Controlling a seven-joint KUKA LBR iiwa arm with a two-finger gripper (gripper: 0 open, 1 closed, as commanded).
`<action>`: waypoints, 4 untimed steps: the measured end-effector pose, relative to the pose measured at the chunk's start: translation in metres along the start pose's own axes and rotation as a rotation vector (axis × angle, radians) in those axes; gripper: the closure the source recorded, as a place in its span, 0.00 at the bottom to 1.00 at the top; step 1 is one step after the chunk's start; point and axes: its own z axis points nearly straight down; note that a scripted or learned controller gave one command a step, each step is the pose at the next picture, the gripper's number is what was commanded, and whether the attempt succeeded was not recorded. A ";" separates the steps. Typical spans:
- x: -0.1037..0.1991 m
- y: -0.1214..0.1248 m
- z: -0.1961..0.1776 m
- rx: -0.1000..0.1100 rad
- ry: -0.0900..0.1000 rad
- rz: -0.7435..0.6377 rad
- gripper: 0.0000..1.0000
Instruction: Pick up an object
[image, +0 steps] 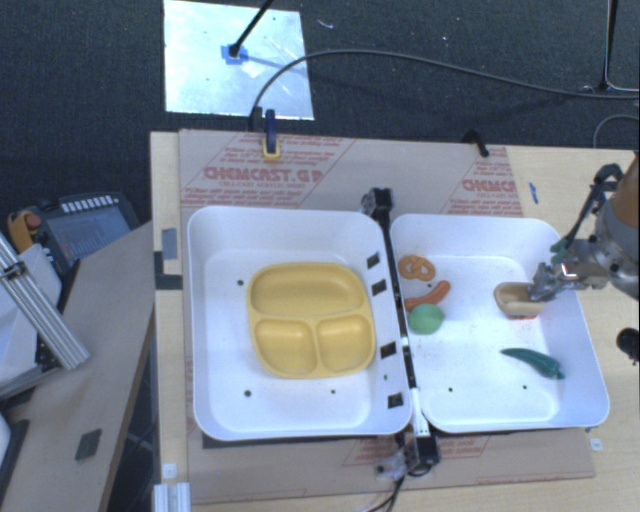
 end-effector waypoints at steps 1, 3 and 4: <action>0.059 0.001 0.010 0.004 0.004 -0.006 1.00; 0.159 0.022 0.000 0.003 0.004 -0.006 1.00; 0.217 0.017 0.002 0.004 0.004 -0.006 1.00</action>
